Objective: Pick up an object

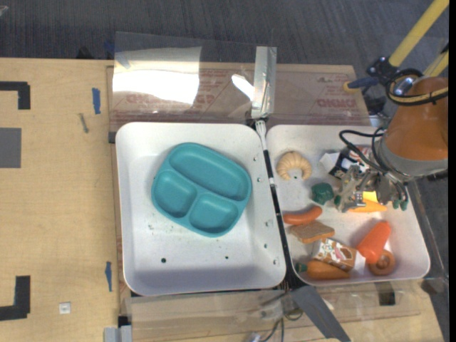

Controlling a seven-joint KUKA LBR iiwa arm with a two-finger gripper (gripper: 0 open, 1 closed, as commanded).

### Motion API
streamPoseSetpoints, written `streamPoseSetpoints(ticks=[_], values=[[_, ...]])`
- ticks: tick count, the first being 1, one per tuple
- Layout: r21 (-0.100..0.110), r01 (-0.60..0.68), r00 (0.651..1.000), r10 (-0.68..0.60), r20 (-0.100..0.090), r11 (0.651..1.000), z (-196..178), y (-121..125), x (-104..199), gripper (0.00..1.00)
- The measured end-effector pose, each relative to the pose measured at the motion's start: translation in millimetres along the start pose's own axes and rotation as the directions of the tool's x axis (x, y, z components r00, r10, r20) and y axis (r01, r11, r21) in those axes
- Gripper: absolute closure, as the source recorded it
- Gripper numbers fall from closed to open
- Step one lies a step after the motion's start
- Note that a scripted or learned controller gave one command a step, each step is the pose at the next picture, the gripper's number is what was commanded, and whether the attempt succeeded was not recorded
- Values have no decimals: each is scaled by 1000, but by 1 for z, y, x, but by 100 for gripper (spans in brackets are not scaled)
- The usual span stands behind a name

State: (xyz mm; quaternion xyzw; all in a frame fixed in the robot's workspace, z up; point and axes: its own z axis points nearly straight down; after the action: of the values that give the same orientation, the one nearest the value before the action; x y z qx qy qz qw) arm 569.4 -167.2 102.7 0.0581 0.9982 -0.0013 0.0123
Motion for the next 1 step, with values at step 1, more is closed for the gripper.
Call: streamPoseSetpoints(ticks=[1], values=[[-1, -41, 999, 41, -13, 999, -42, -25, -62, 100]])
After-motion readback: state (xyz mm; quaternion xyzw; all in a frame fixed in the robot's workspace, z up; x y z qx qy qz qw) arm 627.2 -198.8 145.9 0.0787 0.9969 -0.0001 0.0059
